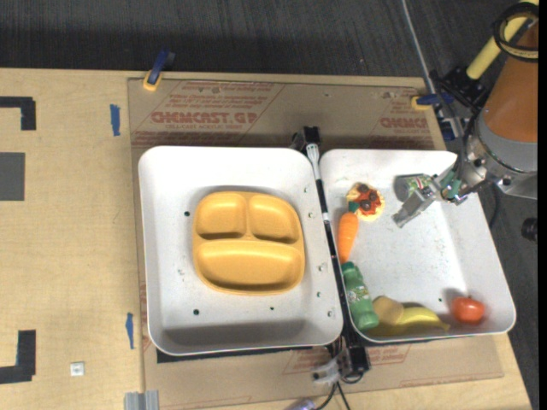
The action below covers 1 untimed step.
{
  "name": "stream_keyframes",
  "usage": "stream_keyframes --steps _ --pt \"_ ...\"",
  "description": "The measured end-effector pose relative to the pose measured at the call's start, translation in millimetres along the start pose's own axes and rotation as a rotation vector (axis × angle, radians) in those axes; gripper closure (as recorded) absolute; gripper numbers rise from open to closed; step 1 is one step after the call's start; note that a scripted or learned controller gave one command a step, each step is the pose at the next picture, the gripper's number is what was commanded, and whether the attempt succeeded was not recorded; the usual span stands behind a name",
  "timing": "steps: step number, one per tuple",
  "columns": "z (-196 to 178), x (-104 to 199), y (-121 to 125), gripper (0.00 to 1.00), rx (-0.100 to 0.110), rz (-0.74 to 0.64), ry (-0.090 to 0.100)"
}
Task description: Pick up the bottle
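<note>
A small green bottle (358, 294) lies on its side along the left wall of the right bin (466, 254), near the front, with a label around its middle. My gripper (411, 198) hangs over the upper middle of that bin, well behind and to the right of the bottle. Its fingers (404, 214) point down and left, spread apart with nothing between them.
The right bin also holds an orange carrot (346, 233) just behind the bottle, a small yellow item with dark and red bits (366, 199), a banana (408, 316) and a tomato (467, 309) at the front. A yellow divided tray (248, 240) sits in the left bin (162, 229).
</note>
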State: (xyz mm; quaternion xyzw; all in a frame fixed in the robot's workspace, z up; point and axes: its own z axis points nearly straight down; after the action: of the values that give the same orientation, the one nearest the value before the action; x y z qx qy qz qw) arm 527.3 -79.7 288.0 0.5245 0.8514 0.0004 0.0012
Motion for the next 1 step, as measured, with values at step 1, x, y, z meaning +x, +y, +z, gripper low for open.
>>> stream_keyframes --steps 1 --pt "34.7 39.0 33.4 0.0 0.003 0.174 0.003"
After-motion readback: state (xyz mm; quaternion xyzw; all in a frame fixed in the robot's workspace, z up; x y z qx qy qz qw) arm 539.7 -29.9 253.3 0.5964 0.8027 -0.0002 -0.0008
